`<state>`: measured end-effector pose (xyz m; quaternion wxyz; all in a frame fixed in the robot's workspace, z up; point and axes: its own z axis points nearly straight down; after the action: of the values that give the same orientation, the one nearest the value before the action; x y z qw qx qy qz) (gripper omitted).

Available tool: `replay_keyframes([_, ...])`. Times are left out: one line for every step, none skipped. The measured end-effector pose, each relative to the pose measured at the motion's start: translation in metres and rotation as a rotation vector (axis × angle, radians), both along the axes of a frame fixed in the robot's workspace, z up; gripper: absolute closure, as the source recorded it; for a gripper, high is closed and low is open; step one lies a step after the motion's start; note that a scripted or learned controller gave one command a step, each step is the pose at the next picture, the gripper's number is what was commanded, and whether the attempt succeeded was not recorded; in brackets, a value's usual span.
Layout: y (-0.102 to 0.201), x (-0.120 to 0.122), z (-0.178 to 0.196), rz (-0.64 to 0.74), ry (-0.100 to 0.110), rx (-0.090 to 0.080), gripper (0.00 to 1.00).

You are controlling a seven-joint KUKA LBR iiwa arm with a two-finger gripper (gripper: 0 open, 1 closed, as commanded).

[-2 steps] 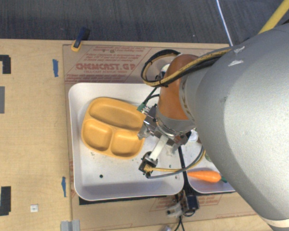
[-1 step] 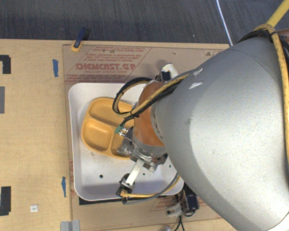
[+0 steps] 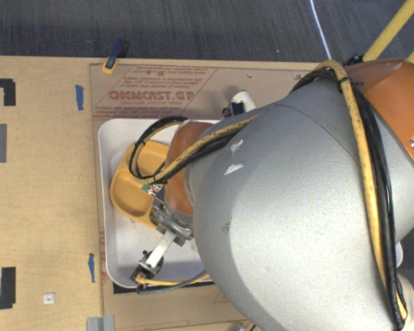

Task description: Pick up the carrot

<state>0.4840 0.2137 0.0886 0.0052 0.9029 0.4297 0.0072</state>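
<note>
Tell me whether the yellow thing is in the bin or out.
In. The yellow thing lies inside the white bin's rim, partly hidden by the arm.

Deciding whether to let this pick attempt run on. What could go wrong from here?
1. The arm covers most of the white bin, so whatever lies under it, and any grasp, is hard to check from this camera.
2. The gripper sits low in the bin, right beside a yellow-orange object I cannot identify; it might bump or take that by mistake.
3. That object lies near the bin's left wall, so a shove could jam it there.
</note>
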Motion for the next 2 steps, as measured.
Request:
replay_keyframes([0.0011,-0.0017,0.0079,0.033,0.007,-0.002,0.0])
replay_keyframes([0.0106,-0.005,0.0158,-0.564,0.017,0.008,0.0])
